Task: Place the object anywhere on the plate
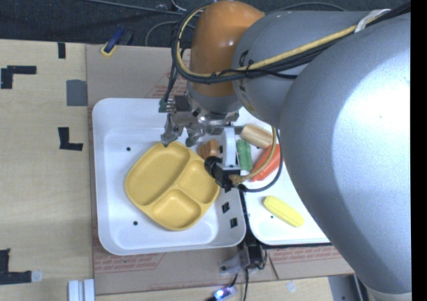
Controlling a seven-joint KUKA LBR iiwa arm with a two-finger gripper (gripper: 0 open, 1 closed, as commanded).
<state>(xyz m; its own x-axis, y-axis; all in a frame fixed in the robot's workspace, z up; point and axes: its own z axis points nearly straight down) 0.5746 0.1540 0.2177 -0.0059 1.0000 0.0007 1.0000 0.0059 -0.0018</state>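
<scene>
The small brown object (pixel 209 149) sits right at the plate's top edge, at about 1 o'clock, just under the end effector (pixel 193 134). The yellow plate (pixel 172 185) lies in the left bin (pixel 110 159), toward 7 o'clock from the end effector. I cannot tell whether the end effector grips the object.

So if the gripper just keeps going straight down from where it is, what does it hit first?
Most likely the upper rim of the yellow plate, directly beneath the gripper; depth is hard to judge from this slanted view.
</scene>
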